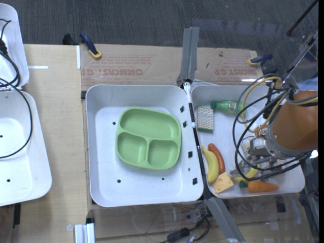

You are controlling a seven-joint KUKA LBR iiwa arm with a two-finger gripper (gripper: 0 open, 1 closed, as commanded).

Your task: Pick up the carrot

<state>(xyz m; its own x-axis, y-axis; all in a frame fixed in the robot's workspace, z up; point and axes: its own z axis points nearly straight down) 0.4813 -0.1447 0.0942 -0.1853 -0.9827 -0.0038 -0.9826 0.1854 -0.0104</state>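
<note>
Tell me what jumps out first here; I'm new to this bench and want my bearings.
The pale green divided plate stands out, lying alone in the left bin. In the right bin, the grey arm with its orange band and looping cables hangs over a cluster of toy food. The orange carrot lies by the near rim, with a banana, a red sausage and a cheese wedge to its left.

A dark grey carpet floor (pixel 152 9) lies at twelve o'clock. The light wooden bench (pixel 55 65) has brown cardboard (pixel 131 67) on it. Blue clamps (pixel 90 44) hold the cardboard.
</note>
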